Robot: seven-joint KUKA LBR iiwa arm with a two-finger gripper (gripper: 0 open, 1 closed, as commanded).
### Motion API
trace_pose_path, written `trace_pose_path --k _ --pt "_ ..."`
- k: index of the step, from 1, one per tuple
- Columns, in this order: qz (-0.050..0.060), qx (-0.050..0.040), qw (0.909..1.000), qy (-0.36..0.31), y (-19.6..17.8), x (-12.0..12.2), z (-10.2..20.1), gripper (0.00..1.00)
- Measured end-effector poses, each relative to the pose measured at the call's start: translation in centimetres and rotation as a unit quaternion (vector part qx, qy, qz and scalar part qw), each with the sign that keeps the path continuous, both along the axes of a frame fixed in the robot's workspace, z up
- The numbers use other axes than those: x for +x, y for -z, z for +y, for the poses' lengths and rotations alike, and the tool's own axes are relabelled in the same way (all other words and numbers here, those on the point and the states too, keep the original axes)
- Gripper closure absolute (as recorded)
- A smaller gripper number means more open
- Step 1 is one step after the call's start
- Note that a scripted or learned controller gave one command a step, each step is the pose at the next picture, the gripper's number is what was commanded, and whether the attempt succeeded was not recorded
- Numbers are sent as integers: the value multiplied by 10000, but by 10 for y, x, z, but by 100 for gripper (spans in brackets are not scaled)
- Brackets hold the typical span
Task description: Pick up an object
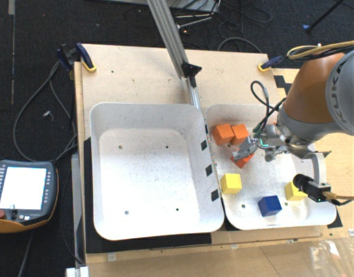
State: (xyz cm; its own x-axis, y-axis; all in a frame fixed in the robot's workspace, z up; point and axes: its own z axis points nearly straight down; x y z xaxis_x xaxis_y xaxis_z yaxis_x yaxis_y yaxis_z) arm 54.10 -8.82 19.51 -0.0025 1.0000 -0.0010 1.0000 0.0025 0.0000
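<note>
My gripper hangs low in the right bin, reaching in from the right. A small red-orange block shows just under its tip, partly covered by it. I cannot tell whether the block is held. Two orange blocks sit side by side just above and left of the gripper. A yellow cube lies below the gripper near the bin's left wall. A blue cube rests near the front edge. A second yellow cube sits at the right, partly hidden by the wrist's black fitting.
The left bin is beside it, across a shared ridge. A slanted metal bar comes down from the back to the bins' junction. The arm's body overhangs the right bin's far right corner. A teach pendant lies off the bench at left.
</note>
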Motion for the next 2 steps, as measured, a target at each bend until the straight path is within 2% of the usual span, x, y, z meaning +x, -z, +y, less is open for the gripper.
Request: trace_pose_path --k 1,2 --pt "-13 5 10000 -11 0 25 18 0" --pt "-1 3 10000 -1 0 24 17 0"
